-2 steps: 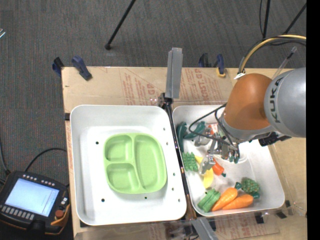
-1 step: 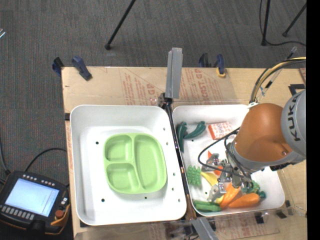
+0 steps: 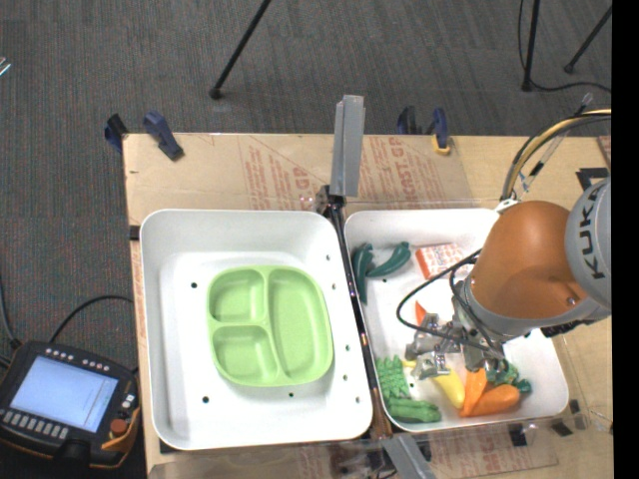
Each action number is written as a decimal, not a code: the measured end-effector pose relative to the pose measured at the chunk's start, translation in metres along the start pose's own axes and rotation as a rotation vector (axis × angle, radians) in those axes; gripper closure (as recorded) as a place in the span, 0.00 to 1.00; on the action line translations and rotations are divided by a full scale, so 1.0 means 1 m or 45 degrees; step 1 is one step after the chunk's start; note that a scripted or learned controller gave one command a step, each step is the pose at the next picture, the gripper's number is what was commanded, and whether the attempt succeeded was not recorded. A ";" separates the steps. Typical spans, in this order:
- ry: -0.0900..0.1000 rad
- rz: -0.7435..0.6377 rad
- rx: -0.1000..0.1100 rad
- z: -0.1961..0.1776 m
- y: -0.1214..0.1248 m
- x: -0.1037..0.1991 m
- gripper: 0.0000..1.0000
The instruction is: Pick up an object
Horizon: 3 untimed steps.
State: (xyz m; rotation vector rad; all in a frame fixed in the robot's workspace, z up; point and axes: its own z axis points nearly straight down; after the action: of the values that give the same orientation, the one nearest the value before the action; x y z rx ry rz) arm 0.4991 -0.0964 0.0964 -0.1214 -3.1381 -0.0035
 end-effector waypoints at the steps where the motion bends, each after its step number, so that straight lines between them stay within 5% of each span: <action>1: 0.001 -0.001 0.000 0.000 0.000 0.000 0.00; 2: -0.001 0.137 0.001 0.010 0.016 -0.024 0.00; 3: -0.011 0.216 0.001 0.008 0.009 0.018 0.00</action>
State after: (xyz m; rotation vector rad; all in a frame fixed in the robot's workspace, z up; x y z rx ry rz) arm 0.4814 -0.0858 0.0887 -0.3884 -3.1246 -0.0012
